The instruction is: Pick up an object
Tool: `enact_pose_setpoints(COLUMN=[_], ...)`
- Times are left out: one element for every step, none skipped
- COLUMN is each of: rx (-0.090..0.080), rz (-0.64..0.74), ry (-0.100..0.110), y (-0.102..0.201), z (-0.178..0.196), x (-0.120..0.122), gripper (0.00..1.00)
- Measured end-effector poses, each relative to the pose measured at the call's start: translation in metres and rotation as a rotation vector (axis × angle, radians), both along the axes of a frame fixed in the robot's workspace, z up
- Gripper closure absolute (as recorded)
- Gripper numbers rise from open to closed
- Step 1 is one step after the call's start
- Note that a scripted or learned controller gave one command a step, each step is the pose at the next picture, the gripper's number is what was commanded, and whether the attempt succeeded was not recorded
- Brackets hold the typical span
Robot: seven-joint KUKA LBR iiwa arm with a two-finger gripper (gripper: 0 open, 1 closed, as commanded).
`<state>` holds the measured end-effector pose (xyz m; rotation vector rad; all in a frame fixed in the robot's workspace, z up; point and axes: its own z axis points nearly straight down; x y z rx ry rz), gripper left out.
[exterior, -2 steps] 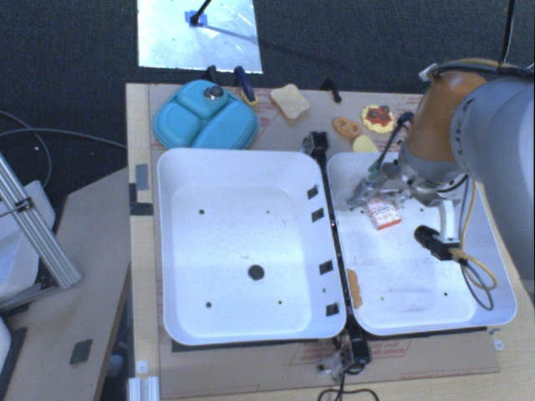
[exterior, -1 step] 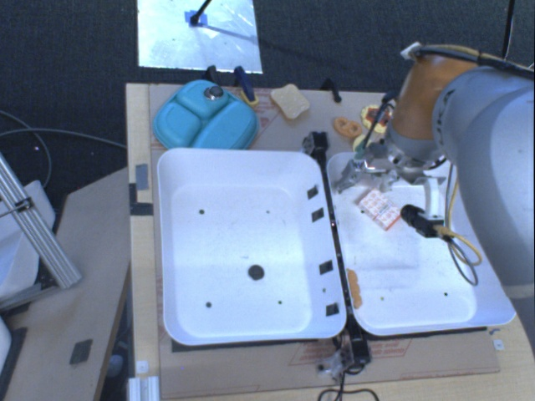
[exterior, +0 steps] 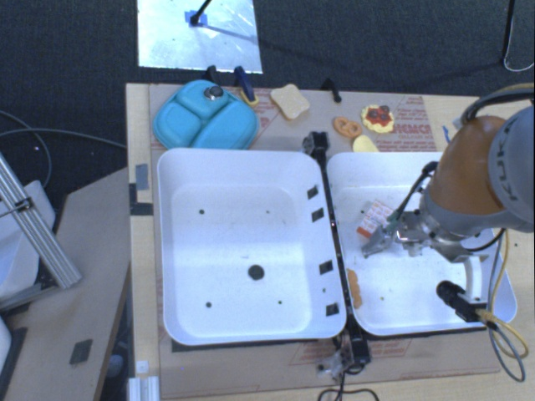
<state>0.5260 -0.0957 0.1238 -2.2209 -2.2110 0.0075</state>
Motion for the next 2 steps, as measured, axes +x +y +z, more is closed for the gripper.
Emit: enact_pose_setpoints(rx=[-0.003, -0.007], rz=[0.009, 0.008], ry=[-0.014, -0.023], y=[-0.005, -0.007], z=[-0.039, -0.025], x=[0.069, 0.07], gripper=[0.0, 1.0])
